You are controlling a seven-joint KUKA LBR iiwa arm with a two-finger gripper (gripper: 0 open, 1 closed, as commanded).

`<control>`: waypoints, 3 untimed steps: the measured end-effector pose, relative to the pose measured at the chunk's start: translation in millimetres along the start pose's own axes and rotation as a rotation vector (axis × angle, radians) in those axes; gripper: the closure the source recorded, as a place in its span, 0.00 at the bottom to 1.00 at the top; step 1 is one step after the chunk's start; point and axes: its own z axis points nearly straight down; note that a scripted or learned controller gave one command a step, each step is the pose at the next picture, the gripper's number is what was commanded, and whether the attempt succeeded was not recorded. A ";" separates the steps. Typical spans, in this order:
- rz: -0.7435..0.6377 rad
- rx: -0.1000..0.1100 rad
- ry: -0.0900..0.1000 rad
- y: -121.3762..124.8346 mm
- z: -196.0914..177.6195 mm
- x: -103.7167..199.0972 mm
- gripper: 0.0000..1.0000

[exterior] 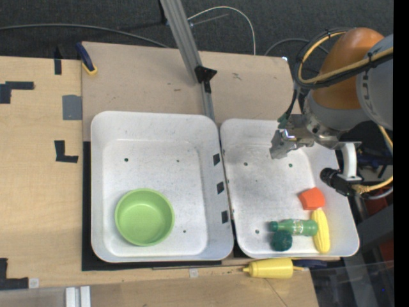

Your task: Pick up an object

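fixed overhead camera, slanted down, both white bins (102, 171) framed, seemingly mid-distance

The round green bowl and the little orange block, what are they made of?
The round green bowl looks like smooth plastic: one even colour with a soft sheen on its rim. The little orange block looks matte, perhaps foam or plastic; it is too small to tell which.

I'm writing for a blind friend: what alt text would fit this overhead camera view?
A grey robot arm with an orange band reaches from the right, its tool above the right bin, which holds an orange block, a green bottle and a yellow banana-shaped toy near its front right corner. The left bin holds a green bowl.
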 end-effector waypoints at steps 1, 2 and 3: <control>0.000 0.006 0.001 0.1 -3.9 0.3 1.00; -0.006 0.006 0.003 13.9 -4.2 61.5 1.00; -0.006 0.006 0.002 22.1 -9.5 107.8 1.00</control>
